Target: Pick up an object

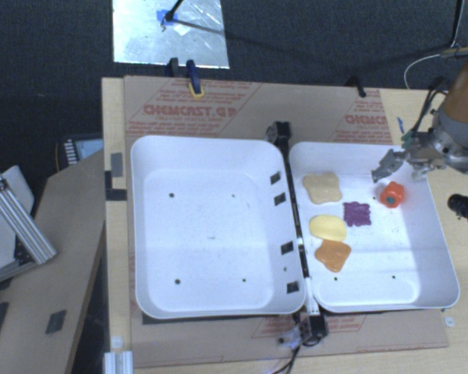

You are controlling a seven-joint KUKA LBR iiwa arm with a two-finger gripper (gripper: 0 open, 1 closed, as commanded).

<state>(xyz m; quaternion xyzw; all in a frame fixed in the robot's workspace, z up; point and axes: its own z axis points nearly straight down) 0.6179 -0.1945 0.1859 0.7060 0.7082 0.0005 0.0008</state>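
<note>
The right bin [433, 287] holds several small things: a beige piece [322, 187], a purple piece [356, 213], a yellow piece [327, 227], an orange piece [333, 255] and a small red-orange round thing [391, 195] near the far right. My gripper [402, 169] hangs over the bin's back right part, just above and behind the red-orange thing. Its fingers are spread open and hold nothing.
The left bin [140, 209] lies beside the right one, with a black divider strip [290, 209] between them. A shiny metal sheet [171, 22] lies beyond the bench at the back. Cables hang at the upper right.
</note>
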